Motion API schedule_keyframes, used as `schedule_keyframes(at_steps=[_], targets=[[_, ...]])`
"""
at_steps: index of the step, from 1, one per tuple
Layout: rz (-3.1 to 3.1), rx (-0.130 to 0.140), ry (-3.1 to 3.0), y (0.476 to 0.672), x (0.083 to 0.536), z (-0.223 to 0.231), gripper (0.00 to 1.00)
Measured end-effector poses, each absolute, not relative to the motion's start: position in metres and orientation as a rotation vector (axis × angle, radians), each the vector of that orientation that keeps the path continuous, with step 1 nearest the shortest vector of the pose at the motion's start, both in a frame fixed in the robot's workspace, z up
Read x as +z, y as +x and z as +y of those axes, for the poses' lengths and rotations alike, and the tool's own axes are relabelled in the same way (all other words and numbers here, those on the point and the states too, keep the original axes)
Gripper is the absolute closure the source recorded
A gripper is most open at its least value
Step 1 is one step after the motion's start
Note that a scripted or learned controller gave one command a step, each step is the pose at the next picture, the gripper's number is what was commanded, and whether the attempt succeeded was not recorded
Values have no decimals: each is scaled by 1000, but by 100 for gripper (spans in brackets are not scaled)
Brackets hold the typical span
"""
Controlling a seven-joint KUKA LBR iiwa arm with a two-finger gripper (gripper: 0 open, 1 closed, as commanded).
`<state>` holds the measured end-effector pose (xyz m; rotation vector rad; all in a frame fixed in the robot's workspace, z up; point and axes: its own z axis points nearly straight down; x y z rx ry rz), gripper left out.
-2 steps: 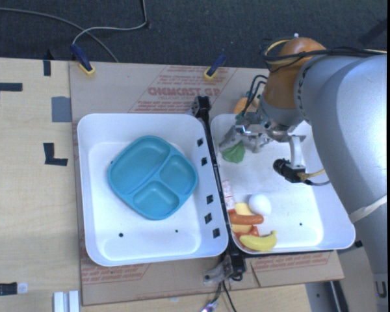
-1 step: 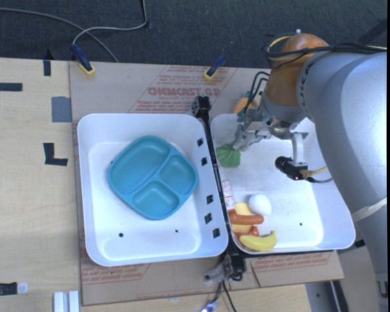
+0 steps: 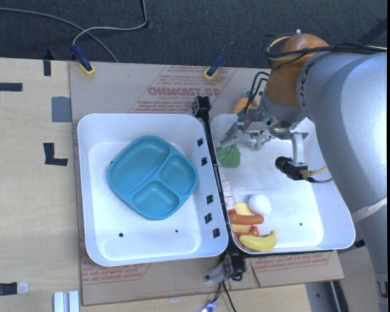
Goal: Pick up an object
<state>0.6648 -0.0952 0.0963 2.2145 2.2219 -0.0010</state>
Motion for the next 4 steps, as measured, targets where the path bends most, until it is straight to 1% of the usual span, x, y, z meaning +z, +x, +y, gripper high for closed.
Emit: schedule_keyframes(at_steps=[1,2,3,4], targets=[[2220,0,2218,650,86,-94,0],[2224,2,2218,662,86,-97,0],[2221,0,2218,658,86,-94,0],[2223,1,2218,669,85,-94,0]])
